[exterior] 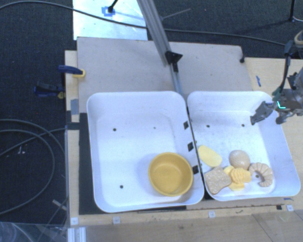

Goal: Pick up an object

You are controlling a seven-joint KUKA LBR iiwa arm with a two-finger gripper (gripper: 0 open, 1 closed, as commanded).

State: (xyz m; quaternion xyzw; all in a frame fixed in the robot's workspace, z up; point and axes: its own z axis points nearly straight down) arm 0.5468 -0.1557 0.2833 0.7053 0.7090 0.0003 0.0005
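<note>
The gripper (270, 114) is at the right edge of the frame, over the upper right part of the right bin (227, 105). Its two dark fingers stand apart, with nothing between them, so it is open and holds no object.

The objects lie together in the lower part of the right bin. A flat yellow piece (210, 156) lies near the bin's left wall; its long axis goes from upper left to lower right. Below it is a brown toast slice (216, 181), which leans a little, with its long axis from lower left to upper right. A round beige ball (239, 159) sits to the right of the yellow piece. Just under the ball is a small yellow lumpy piece (239, 176), touching the toast. At the right end is a curled beige shrimp (262, 172), its curve opening toward the lower left. These objects are close to each other, some touching, so each one has neighbours at its side.

In the left bin (121, 110) a yellow bowl (170, 173) stands upright, near the lower right corner. A grey pole (156, 24) crosses the upper middle of the frame and ends over the gap between the bins.
</note>
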